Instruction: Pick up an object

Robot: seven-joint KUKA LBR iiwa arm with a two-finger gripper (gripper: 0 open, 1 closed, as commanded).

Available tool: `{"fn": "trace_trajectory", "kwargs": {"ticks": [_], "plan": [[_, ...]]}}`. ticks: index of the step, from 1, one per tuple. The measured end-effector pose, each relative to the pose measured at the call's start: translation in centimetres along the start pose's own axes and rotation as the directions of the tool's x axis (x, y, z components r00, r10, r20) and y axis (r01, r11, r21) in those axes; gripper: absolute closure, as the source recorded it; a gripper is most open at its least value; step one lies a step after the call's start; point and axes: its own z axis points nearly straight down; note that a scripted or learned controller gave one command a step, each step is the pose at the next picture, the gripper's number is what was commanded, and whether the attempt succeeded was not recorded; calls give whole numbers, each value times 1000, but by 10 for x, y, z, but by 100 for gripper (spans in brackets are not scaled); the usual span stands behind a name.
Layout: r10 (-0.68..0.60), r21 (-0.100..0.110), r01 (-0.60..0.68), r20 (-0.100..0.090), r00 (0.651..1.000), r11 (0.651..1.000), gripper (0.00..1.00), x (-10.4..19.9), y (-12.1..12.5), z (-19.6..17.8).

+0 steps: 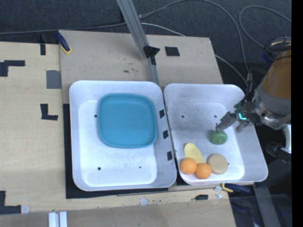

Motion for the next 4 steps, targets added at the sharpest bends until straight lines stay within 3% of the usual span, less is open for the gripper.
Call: {"fn": "trace_trajectory", "kwargs": {"ticks": [1,2,4], "plan": [[0,0,0,0,1000,1000,0,0,0,0],[1,4,-1,-1,1000,1000,0,-10,-1,50],[0,-2,0,1,1000,1000,0,-1,-3,135]]}}
